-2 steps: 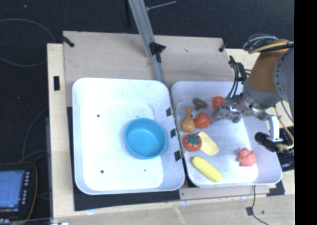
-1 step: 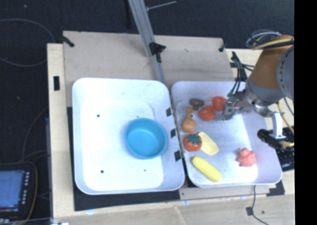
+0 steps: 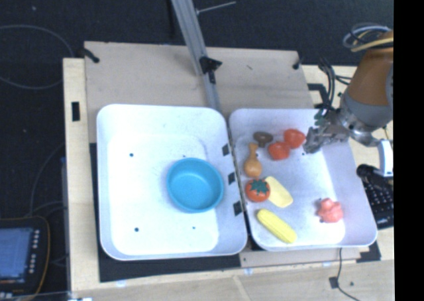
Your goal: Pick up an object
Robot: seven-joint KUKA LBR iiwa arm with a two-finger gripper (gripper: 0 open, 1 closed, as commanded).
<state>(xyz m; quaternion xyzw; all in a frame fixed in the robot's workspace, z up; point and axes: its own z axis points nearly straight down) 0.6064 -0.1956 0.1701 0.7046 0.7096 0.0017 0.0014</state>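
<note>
On the bench, the left bin holds a blue bowl. Across the right bin lie a tan gourd-like piece, a tomato-like toy, a yellow banana, two red pieces and a pink toy. At its upper right rim hangs the gripper, just beside the red pieces; whether it is open or holding anything is too blurred to tell.
</note>
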